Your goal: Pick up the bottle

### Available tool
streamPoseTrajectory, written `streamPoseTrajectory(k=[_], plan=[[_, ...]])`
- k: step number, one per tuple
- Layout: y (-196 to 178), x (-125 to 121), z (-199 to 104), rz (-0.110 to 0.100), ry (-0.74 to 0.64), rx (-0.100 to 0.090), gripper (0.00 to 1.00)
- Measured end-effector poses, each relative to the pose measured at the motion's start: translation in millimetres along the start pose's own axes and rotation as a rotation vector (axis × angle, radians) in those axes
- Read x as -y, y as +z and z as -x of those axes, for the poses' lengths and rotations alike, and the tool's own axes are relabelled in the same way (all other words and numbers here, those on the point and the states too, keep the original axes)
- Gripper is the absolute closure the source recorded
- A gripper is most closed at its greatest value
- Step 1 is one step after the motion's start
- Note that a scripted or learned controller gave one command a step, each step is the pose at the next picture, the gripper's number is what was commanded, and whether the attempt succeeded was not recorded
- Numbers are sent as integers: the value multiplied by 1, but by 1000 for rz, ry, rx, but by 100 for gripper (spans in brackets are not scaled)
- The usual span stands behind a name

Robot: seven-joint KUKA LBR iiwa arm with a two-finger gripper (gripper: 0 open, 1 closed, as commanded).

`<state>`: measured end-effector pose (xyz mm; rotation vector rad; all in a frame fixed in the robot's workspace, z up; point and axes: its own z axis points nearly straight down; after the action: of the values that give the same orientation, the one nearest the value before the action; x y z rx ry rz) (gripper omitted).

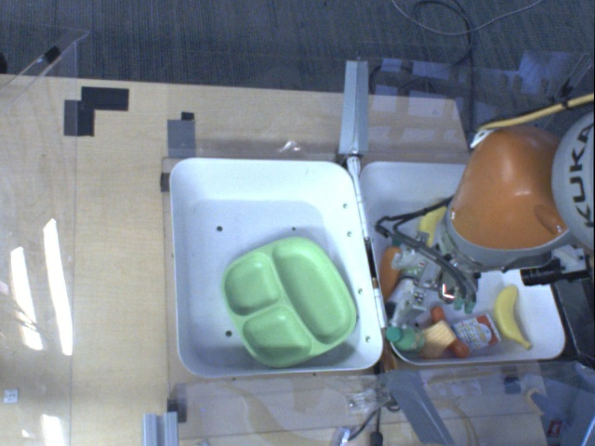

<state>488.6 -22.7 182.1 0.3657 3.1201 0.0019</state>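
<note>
We saw the gripper point(423, 282) low in the right bin point(554, 340) amid clutter, near a banana point(510, 315); couldn't tell jaw state. Green plate point(289, 300) sat in left bin point(232, 203).

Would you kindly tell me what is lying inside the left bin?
The left bin holds one green divided plate, lying flat toward its near right corner. Whatever lies beneath the plate is covered.

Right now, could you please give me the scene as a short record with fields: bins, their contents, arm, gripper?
left bin: holds a green divided plate
right bin: holds a banana and a cluster of small items, hard to identify
bottle: cannot pick it out among the clutter
arm: reaches over the right bin
gripper: low over the clutter, nothing visibly held
</note>
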Motion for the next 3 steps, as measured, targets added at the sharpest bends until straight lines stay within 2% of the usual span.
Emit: streamPoseTrajectory(k=[1, 2, 3], plan=[[0, -60, 40, 2, -194, 3, 0], [0, -126, 1, 0, -59, 0, 0], [58, -145, -30, -4, 690, -2, 0]])
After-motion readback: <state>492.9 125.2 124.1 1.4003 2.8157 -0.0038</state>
